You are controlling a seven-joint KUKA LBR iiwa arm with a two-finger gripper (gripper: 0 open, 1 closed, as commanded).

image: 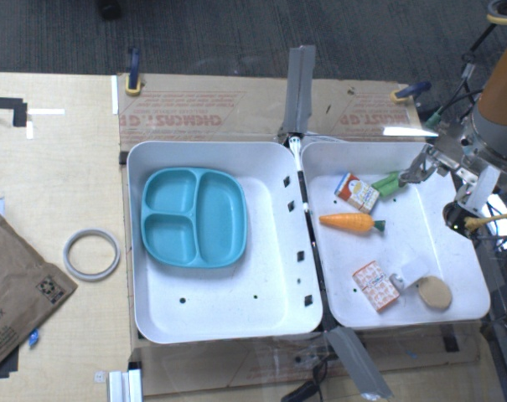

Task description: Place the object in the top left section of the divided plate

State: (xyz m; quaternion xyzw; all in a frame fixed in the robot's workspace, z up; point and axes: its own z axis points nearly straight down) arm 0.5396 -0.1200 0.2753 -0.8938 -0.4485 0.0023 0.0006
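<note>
In the right bin (458, 308), well right of the divided plate (194, 217), lie one carrot (349, 221), two small cartons (357, 193), one round biscuit-like piece (434, 292); none is in the plate's top left section, so placing is not yet done. Whether the claw (421, 167) is open, I cannot tell

Cardboard sheet (261, 111) behind the bins: red print, upside down, not clearly readable. Brown box (14, 296) at left edge: "BOX" legible.

Blue divided plate (194, 218) in left bin (152, 308), carrot (349, 222) in right bin (463, 308), pincer (421, 170) above the right bin's far corner
</note>
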